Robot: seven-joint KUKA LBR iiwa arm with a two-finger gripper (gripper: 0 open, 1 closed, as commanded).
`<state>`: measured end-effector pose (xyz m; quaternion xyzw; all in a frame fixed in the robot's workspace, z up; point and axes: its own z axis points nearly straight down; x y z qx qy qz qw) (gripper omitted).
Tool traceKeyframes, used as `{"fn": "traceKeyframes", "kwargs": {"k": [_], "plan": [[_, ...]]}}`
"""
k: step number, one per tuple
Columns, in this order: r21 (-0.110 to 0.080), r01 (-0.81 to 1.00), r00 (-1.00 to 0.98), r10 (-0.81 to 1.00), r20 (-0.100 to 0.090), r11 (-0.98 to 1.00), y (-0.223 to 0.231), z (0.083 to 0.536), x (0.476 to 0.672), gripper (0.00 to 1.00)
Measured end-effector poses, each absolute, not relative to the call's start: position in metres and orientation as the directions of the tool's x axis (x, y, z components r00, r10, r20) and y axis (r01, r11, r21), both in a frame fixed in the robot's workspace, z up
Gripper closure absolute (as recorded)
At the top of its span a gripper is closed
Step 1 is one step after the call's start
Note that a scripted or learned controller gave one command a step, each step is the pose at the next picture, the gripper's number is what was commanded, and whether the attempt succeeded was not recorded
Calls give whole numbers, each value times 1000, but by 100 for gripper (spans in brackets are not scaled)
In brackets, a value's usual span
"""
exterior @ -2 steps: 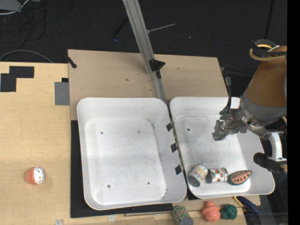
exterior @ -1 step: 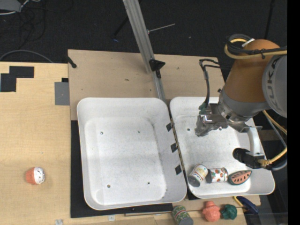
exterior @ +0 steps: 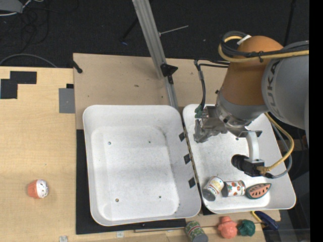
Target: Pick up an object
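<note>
Claw (exterior: 201, 133) state unclear, hovering far-left in right white bin (exterior: 282, 198); small rigid tin can (exterior: 214, 188) probably light, slippery—grip across sides.

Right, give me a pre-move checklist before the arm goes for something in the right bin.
1. Targets present in the right bin: ok; a small can, a patterned can and a watermelon slice toy lie along its near edge.
2. Gripper over the right bin: ok, near its far left side.
3. Gripper above a target: not ok; the objects lie nearer the camera.
4. Nothing held: cannot tell.
5. Targets spaced apart: not ok; the two cans touch.
</note>
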<state>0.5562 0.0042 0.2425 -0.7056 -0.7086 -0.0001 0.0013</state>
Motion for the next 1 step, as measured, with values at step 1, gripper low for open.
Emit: {"fn": "traceKeyframes", "kwargs": {"k": [1], "plan": [[-2,1000,-5,1000,1,5,60,233,581,100]]}}
